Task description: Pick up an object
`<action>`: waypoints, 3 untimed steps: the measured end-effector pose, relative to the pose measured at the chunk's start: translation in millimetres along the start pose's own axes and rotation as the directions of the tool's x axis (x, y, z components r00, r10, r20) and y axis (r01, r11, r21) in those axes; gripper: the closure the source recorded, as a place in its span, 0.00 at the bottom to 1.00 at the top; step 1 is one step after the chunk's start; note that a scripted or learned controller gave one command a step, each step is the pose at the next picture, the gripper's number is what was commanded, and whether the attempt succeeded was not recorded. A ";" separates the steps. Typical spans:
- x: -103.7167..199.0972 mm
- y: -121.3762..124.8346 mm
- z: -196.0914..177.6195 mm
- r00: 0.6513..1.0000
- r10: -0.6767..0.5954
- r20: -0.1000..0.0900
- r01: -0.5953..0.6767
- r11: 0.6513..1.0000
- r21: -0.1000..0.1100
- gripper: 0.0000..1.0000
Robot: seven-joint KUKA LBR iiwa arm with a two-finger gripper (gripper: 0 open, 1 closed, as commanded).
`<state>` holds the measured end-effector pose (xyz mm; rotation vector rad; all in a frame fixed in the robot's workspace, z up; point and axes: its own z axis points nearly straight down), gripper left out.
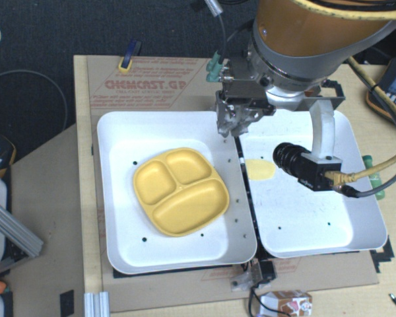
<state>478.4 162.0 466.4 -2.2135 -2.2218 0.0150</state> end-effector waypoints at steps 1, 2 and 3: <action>-1.1 1.0 -15.8 1.000 0.001 -0.003 -0.001 1.000 -0.013 1.00; 7.0 0.7 -46.2 1.000 0.002 -0.005 -0.002 1.000 -0.015 1.00; -19.4 0.5 41.7 1.000 0.008 0.001 -0.008 1.000 0.001 1.00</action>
